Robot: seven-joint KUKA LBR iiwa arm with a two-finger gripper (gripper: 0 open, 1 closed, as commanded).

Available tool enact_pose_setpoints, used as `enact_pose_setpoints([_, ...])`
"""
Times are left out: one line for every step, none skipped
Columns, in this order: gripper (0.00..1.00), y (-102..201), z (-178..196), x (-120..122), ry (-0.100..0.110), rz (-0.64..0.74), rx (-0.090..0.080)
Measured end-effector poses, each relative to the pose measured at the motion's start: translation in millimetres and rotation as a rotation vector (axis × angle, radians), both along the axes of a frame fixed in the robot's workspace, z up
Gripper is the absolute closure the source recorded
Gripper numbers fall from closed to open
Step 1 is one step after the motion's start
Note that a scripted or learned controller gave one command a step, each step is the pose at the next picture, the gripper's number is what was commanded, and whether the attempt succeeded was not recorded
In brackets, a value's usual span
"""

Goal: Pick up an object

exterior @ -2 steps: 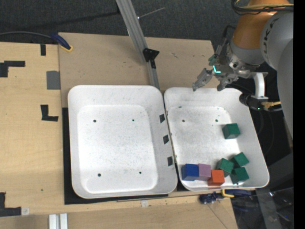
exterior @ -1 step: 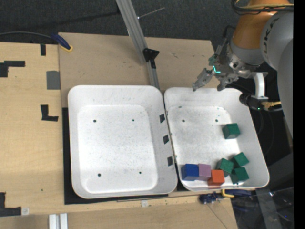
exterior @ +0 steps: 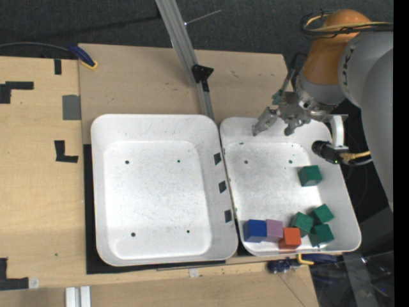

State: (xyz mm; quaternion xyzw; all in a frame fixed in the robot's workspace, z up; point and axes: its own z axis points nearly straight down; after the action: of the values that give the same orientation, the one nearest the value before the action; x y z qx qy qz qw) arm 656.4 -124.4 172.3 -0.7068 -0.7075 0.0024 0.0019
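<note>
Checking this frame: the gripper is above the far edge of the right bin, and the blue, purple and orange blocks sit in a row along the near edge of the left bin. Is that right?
Not quite. The camera view shows the blue block, purple block and orange block along the near edge of the right bin, not the left bin. The gripper is indeed above the right bin's far edge.

We are looking at a robot lab. A big grey and orange robot arm (exterior: 348, 50) reaches over a wooden surface (exterior: 38, 190) with black tape marks (exterior: 61, 151) stuck on it. Two white bins (exterior: 105, 130) sit side by side on a black mat. A metal pole (exterior: 182, 40) stands behind them, and small colored blocks (exterior: 275, 229) sit in one bin like test toys.
</note>
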Motion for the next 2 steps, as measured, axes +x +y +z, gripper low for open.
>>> enact_pose_setpoints([0.00, 2, -44, -1, -0.001, 0.001, 0.000])
enact_pose_setpoints([0.00, 3, -83, -2, -0.001, 0.001, 0.000])
